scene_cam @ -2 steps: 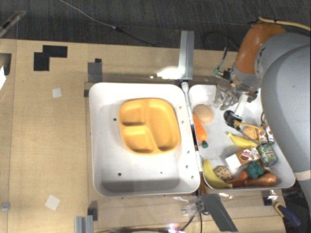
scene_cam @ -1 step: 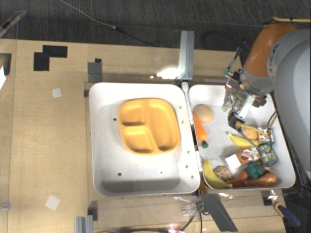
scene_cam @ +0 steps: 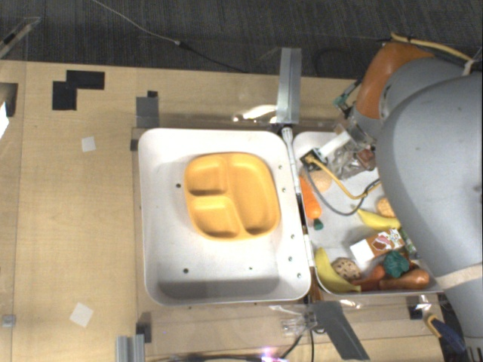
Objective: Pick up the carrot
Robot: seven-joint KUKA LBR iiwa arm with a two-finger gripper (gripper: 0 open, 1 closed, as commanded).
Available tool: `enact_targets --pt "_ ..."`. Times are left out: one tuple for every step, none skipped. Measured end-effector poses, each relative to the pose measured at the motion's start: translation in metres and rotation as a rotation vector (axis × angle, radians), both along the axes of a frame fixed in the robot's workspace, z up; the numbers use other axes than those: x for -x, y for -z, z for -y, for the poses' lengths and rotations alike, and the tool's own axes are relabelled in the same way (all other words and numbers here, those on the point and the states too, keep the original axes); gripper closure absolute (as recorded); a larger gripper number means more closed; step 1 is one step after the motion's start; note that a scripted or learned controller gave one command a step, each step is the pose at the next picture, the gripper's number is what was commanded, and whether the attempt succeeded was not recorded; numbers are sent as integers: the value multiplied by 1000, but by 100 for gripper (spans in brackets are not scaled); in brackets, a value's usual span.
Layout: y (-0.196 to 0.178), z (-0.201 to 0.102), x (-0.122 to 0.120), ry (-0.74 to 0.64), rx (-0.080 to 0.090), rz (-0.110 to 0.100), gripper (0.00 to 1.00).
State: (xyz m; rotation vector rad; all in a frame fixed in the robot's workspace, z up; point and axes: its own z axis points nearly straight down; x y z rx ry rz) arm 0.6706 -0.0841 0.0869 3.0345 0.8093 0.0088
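Camera view: carrot (scene_cam: 309,197) along right bin's (scene_cam: 326,286) left wall, jaws' state unclear.

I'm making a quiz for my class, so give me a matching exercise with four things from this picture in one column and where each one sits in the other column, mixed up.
Things:
1. carrot
2. yellow divided plate
3. cookie
4. gripper

Places:
A. middle of the left bin
B. front of the right bin, lying on a banana
C. along the right bin's left wall
D. above the back of the right bin

Pairs: 1-C, 2-A, 3-B, 4-D
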Motion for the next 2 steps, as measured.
enact_targets --pt "-37 6 12 103 -1 -1 100" --pt "-18 25 12 313 -3 -3 100"
